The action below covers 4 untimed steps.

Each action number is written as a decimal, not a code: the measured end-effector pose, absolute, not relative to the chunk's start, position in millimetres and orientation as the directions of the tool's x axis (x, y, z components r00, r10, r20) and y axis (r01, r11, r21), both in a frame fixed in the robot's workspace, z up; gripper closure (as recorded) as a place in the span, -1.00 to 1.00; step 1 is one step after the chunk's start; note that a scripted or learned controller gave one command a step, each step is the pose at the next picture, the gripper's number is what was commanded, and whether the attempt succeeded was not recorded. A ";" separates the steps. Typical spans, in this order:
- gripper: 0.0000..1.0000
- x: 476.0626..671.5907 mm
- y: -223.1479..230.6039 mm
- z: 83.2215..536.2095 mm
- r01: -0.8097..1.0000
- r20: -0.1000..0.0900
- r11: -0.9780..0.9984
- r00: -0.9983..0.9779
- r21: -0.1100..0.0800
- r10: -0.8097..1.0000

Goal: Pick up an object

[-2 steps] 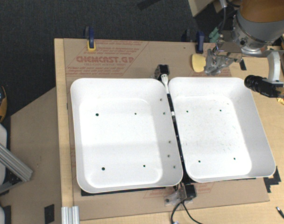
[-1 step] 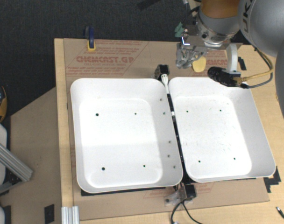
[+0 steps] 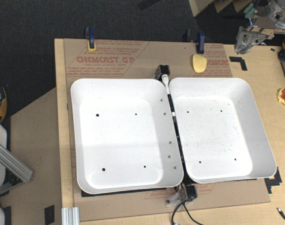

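The gripper [image 3: 248, 37] hangs at the far right corner of the bench, beyond the right bin [image 3: 255, 125] and well apart from it; whether it is open or closed cannot be told, and nothing is visibly held. A small yellow object [image 3: 199, 63] lies on the brown board [image 3: 114, 60] just beyond the right bin's far left corner, below a blue clamp [image 3: 200, 42]. The left bin [image 3: 81, 125] sits alongside.

The bench [image 3: 147, 55] is viewed from a single fixed camera set above it and tilted down at a slant. Both white bins [image 3: 86, 125] are taken in whole (side by side, mid-frame), with dark floor seen beyond the bench's far edge.
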<state>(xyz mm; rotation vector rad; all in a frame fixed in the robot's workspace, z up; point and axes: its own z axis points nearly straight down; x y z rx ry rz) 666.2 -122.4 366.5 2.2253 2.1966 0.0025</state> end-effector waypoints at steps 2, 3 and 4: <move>1.00 663.2 -81.6 326.7 1.000 -0.001 0.002 -0.002 0.008 1.000; 1.00 665.5 -8.0 248.2 1.000 0.003 0.007 -0.007 -0.008 1.000; 1.00 651.9 -1.8 300.9 1.000 0.000 0.002 -0.002 0.006 1.000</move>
